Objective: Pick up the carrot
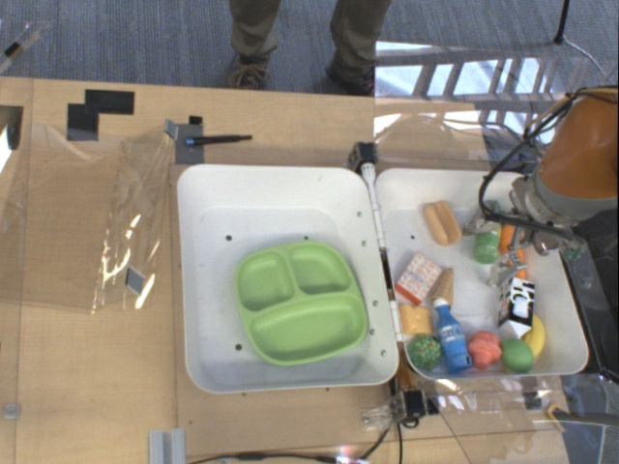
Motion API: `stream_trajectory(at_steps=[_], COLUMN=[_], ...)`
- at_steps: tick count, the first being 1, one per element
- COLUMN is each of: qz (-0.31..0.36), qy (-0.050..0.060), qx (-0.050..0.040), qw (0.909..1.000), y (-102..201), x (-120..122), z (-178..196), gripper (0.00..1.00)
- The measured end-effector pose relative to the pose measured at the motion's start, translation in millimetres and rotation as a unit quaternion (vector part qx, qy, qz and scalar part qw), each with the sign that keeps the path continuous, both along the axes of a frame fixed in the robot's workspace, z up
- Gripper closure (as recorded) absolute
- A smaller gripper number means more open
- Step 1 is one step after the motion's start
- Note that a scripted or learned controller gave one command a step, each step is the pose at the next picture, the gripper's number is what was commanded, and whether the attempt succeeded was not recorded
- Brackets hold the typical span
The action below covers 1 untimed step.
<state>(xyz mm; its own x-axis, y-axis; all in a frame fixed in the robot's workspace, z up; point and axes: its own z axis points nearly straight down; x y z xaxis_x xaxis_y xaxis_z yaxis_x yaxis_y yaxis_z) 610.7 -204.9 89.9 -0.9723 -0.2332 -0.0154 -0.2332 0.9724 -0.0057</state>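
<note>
The gripper [513, 249] hangs low over the far right part of the right bin [578, 351]; its fingers point down among the toys, but they are small and dark and mixed up with other things, so I cannot tell if they are spread or pressed together. A thin orange thing, which may be the carrot [507, 237], sits right by the fingers, next to a green ball [486, 247]; it looks short and bright orange, and part of it is hidden by the gripper. Above the gripper the arm [580, 158] shows its big orange band and grey wrist, with black cables looping around it.

Near the carrot lie more toys: a tan bread roll [442, 222] toward the far side; a black and white carton [520, 301] just below the gripper; a yellow banana [533, 337]; a green apple [518, 356]; a red fruit [486, 348]; a blue bottle [451, 333]; a pink and white box [418, 276].

The left bin [208, 259] holds a green tray [302, 301] with three parts. Both bins sit side by side on a light wood surface [58, 356]; a clear plastic sheet [116, 230] lies on the left of it, with black blocks [97, 109] at the far left corner. Past the surface is a grey carpet [145, 17], and a person's legs [309, 17] stand there.
</note>
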Motion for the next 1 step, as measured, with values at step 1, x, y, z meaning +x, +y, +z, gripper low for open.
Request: stream_trajectory(at_steps=[1], qz=[0.088], qy=[0.001], qx=[-0.0001], qw=[0.9961], y=[1.8], x=[-29.2], z=[-1.1], gripper=[0.00])
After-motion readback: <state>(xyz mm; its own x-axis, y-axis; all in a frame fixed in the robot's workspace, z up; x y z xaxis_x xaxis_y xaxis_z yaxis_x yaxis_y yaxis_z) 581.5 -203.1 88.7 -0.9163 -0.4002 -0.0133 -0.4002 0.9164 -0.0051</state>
